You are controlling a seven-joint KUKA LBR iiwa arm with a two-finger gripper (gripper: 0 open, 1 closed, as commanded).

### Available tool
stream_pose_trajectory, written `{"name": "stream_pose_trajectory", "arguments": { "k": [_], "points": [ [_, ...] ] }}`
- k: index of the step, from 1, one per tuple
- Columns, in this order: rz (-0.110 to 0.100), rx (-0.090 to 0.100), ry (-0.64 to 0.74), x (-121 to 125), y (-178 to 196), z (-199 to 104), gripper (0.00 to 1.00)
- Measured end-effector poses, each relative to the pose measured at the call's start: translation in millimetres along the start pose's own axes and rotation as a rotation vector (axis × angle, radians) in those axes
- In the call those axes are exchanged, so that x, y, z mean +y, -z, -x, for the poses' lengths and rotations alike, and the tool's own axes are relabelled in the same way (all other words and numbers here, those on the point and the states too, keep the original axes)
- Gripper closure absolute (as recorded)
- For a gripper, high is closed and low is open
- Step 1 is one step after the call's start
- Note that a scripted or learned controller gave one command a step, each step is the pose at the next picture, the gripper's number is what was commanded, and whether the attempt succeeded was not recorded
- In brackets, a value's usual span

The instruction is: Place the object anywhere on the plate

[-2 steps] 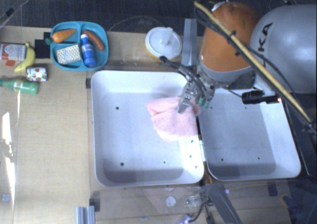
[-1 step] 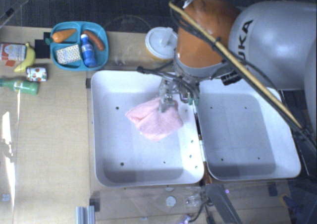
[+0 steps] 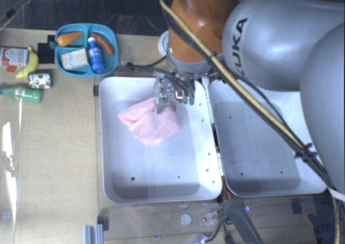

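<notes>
In the left bin point(image 3: 113, 178), the gripper point(image 3: 161, 107) touches the pink cloth's point(image 3: 151, 121) upper edge; finger spacing cannot be told.

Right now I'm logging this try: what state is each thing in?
pink cloth: crumpled in the left bin, upper part, not on any plate
gripper: down at the cloth's upper right edge, touching it
right bin: partly covered by the arm
blue divided plate: on the bench, holding toy food
green bottle: lying down
</notes>
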State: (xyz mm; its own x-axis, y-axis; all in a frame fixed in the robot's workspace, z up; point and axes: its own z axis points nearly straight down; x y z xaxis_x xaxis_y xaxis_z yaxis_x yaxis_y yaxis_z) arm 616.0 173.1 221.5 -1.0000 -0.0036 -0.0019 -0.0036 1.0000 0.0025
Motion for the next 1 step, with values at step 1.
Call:
{"name": "stream_pose_trajectory", "arguments": {
  "k": [1],
  "points": [
    [0.0, -0.001, 0.0, 0.0, 0.6, 0.2, 0.0]
  ]
}}
